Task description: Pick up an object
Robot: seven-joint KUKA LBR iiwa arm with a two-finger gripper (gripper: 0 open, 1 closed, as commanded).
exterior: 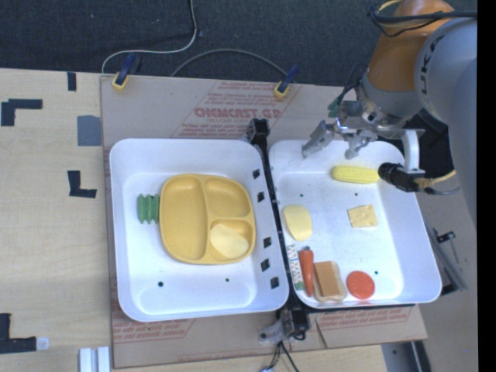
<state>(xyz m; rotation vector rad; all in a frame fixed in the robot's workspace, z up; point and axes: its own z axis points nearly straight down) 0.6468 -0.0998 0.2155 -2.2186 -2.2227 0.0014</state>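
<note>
Two bins side by side.
Left bin [124, 208] holds a tray [194, 208]; right bin [411, 246] holds corn [355, 174] behind cheese [363, 217].

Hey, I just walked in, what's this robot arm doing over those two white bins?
The arm reaches in from the right, and its pincer hangs open over the far end of the right bin, holding nothing. A toy corn cob lies just beside it. Further along that bin lie a pale yellow piece, a cheese slice, a carrot, a bread slice and a tomato. The left bin holds a yellow divided plate with a pale piece in one compartment and a green item at its edge.
</note>
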